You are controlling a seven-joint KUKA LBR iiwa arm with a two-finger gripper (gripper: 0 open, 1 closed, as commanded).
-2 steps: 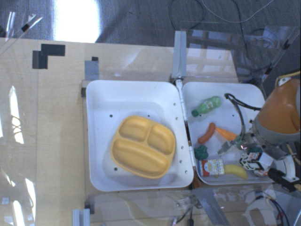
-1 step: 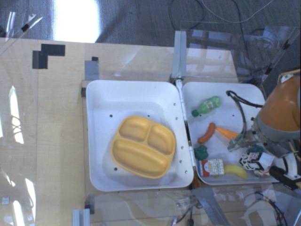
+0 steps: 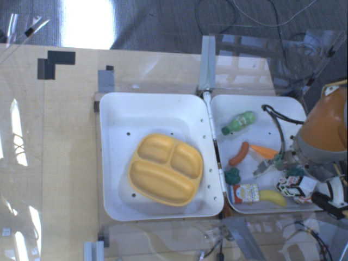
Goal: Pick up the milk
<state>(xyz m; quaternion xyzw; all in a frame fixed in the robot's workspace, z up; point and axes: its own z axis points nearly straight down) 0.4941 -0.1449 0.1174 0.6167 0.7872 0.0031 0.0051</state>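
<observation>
The milk [image 3: 292, 186] is a small white carton with black cow patches. It lies near the front right corner of the right bin [image 3: 255, 103]. The grey arm with its orange band [image 3: 326, 125] reaches in from the right over that bin. Its gripper [image 3: 274, 165] hangs low, just above and left of the milk as seen in the camera view, close to the orange carrot [image 3: 263, 151]. Nothing can be seen held in it. The arm's body hides part of the bin's right side.
The right bin also holds a green bottle [image 3: 238, 122], a red sausage [image 3: 239, 153], a dark green vegetable [image 3: 232, 175], a red and white box [image 3: 246, 193] and a yellow banana [image 3: 273, 197]. A yellow divided plate [image 3: 166, 169] lies in the left bin [image 3: 114, 145].
</observation>
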